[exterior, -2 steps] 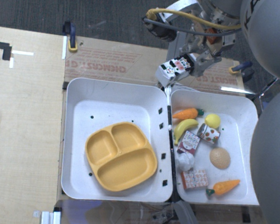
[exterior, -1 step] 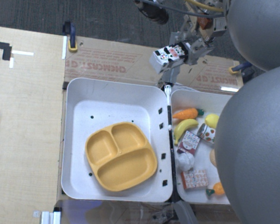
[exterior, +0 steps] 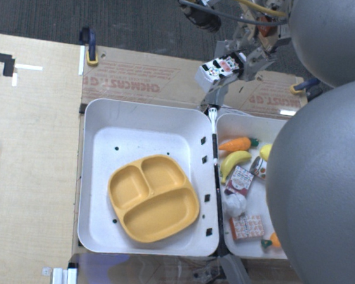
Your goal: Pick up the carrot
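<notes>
- Grey arm (exterior: 325, 187) looms over the right bin (exterior: 231, 122), covering most of it.
- Left bin (exterior: 92, 160) carries a yellow divided plate (exterior: 154, 198).
- Gripper (exterior: 227, 70) hangs beyond the bins; can't tell its grip.
- Carrot (exterior: 236, 143) lies at the right bin's far end, just beside a banana (exterior: 234, 162).
</notes>
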Controlling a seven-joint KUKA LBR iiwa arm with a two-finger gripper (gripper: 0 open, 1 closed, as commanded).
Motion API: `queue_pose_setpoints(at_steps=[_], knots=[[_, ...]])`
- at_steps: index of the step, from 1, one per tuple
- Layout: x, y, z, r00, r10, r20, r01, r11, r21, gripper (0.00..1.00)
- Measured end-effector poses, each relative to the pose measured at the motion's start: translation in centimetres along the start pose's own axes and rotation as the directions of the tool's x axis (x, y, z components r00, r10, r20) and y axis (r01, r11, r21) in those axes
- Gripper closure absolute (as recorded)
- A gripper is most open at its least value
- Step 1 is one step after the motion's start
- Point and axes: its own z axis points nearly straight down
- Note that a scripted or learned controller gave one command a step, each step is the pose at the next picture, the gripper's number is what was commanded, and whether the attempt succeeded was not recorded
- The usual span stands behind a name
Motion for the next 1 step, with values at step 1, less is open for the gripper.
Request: queue_pose_setpoints(at_steps=[1], knots=[[2.15, -5.08, -0.01, 0.982, 0.187, -0.001, -0.187, 0.982, -0.001, 1.0]])
